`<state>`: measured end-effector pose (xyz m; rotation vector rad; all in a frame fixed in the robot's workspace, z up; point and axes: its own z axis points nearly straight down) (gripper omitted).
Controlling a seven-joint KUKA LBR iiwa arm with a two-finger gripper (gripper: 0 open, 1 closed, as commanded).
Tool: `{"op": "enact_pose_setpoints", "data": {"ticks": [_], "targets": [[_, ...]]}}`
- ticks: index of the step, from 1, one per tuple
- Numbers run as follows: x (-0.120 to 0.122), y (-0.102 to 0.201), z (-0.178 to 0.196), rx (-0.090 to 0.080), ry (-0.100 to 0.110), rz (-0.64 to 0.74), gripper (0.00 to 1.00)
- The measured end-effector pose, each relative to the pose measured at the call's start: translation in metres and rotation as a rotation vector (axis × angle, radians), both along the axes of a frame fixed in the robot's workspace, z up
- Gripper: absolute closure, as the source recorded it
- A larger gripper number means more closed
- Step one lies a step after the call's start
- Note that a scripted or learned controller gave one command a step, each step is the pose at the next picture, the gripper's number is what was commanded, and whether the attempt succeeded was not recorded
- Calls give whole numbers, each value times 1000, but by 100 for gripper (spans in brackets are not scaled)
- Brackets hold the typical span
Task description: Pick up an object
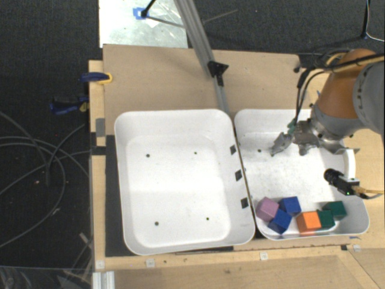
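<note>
Arm point(352, 95) enters from the right, grey casing with an orange band, partly cut off by the frame edge; cables loop above it. Gripper point(291, 143) hangs over the upper part of the right bin point(264, 161), its two grey metal fingers point(280, 144) spread apart with nothing between them. The tips look close to the bin floor, but whether they touch it is hard to make out from this slant.

Blocks sit clustered in the near corner of the right bin, well apart from the gripper: a purple block point(267, 209), two blue blocks point(290, 205) point(280, 221) touching it, an orange block point(310, 221), and two dark green blocks point(334, 209) point(325, 219) just beside the orange one. All are small, matte, roughly cubic; some edges overlap, so the exact contact among them is unclear.

Left bin point(180, 179) is smooth white plastic, shallow, with rounded corners and a few small dark dots on its floor. Both bins rest side by side on a tan board tabletop point(252, 77). A grey pole point(198, 35) slants across the top, ending at the seam between the bins.
</note>
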<state>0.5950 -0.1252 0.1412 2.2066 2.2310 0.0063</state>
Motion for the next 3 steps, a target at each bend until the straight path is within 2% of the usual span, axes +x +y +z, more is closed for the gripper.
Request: {"op": "enact_pose_setpoints", "data": {"ticks": [1,2,3], "targets": [[-63,-44,-54,0,12,-16,0],[-8,40,-50,4,0,3,0],[-90,35,-16,1,9,-12,0]]}}
